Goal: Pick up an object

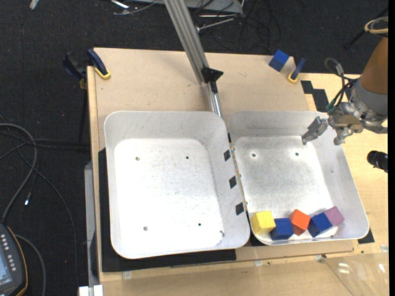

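Claw: the claw (327, 132) hangs over the upper right part of the right bin (281, 171), near that bin's far right corner; its two fingers are spread wide, one pointing down-left at (313, 130) and the other on the right, with nothing between them.
Arm: the grey arm (373, 91) with its orange band comes in from the right edge, directly above and right of the claw.
Yellow block: the yellow block (263, 221) lies well below the claw and to its left, against the near wall of the right bin.
Blue block, left: a blue block (282, 228) sits just right of the yellow one, touching it, well below the claw.
Orange block: the orange block (300, 220) sits between the two blue blocks in the bin, well below the claw and slightly left of it.
Blue block, right: a darker blue block (320, 224) lies almost straight below the claw, near the bin's near right corner.
Purple block: the purple block (334, 215) is just beside that dark blue one, below the claw and slightly right.
Left bin: the left bin (163, 184) is well to the left of the claw.
Table: the table (154, 79) carries both bins; a loose blue block (279, 59) sits on it beyond the claw, up and to the left.
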You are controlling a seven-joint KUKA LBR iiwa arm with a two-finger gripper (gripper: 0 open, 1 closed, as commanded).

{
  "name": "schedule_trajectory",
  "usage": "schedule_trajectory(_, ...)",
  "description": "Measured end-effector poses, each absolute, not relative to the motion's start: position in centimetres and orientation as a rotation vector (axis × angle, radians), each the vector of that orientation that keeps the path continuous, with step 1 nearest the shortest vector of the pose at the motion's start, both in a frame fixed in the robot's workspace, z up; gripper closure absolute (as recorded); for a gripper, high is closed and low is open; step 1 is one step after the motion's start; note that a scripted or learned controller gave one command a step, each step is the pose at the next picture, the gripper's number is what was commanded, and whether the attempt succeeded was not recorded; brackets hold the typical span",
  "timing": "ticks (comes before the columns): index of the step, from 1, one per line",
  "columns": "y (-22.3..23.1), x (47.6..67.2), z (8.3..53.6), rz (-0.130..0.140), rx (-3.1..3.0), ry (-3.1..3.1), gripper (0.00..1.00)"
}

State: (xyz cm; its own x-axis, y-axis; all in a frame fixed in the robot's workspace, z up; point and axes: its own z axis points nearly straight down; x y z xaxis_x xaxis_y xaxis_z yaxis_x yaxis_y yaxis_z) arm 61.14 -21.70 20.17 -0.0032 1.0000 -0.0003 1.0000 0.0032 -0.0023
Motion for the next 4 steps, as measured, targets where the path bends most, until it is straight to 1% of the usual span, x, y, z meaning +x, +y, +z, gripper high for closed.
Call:
schedule_trajectory(1,-18.0,64.4,14.9,0.002,-2.211,-2.226,0.0)
schedule_trajectory(2,-18.3,64.4,15.3,0.001,-2.218,-2.225,0.0)
schedule_trajectory(3,-12.1,62.3,9.2,0.002,-2.21,-2.225,0.0)
schedule_trajectory(4,-13.1,58.3,14.3,0.0,-2.224,-2.22,0.0)
